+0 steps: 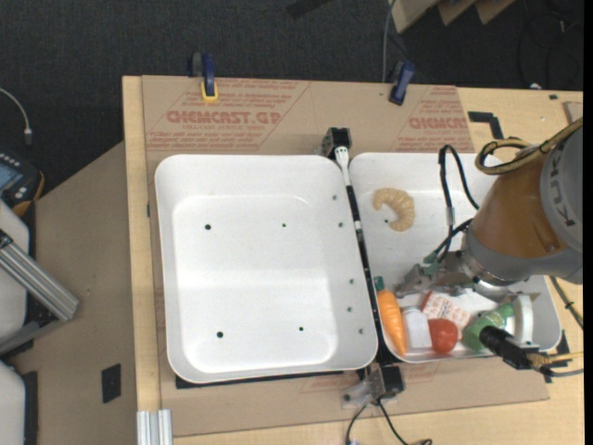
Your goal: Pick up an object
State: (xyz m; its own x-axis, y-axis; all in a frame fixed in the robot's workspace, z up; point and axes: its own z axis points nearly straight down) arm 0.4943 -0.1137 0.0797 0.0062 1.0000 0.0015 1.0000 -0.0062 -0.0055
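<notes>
I'm seeing gripper (435, 284) hanging low in right bin (422, 170), over cluttered near end; can't tell its state. Just below it: carrot (391, 323), red piece (444, 336), green item (484, 330), white packet (419, 327). Croissant (397, 208) lying apart, farther back. I'm judging descent onto pile underway; next needing closing on one piece, then lifting.

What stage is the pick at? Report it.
Done: the arm has reached into the right bin. In hand: its end effector sits low over the pile by the carrot and tomato. Left: nothing looks lifted; the croissant lies apart, untouched.
</notes>
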